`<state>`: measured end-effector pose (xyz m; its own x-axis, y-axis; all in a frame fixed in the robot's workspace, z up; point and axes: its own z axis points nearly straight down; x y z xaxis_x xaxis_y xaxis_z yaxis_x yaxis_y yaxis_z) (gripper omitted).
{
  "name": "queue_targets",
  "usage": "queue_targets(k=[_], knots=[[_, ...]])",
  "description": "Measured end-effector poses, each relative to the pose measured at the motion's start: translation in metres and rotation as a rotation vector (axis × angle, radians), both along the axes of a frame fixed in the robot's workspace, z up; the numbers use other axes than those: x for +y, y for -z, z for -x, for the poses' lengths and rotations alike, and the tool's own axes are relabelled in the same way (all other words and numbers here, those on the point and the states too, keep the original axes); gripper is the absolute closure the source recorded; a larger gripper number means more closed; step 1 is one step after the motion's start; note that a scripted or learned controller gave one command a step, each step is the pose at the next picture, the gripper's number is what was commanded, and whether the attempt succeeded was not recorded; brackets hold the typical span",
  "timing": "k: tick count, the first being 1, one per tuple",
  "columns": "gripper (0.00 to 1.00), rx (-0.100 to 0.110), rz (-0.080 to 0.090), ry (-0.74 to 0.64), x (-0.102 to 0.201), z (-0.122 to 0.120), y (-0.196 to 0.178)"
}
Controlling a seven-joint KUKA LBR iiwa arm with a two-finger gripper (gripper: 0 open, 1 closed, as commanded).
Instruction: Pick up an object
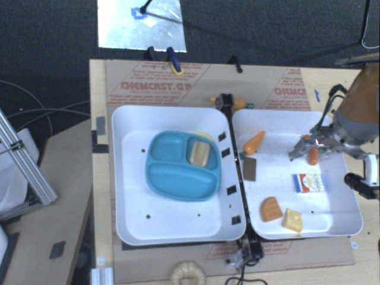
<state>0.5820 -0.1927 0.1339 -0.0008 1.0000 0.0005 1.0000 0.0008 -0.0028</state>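
small orange object (313,156), stubby, at gripper (304,151)

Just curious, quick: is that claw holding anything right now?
Gripper: over the right bin, at a small orange piece; grip cannot be told.

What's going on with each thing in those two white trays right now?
blue plate: flat in the left bin
tan block: resting in the plate's upper right section
carrot: lying loose, right bin
brown slab: lying flat
small box: lying flat
cracker: flat
cheese piece: flat
gripper: low over a small orange piece
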Motion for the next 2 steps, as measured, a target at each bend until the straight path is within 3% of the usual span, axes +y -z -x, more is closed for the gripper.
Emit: queue_targets(k=[1,2], knots=[[0.0,-0.001,0.0,0.0,0.001,0.0,0.052],[1.0,-0.007,0.002,0.0,0.0,-0.002,0.038]])
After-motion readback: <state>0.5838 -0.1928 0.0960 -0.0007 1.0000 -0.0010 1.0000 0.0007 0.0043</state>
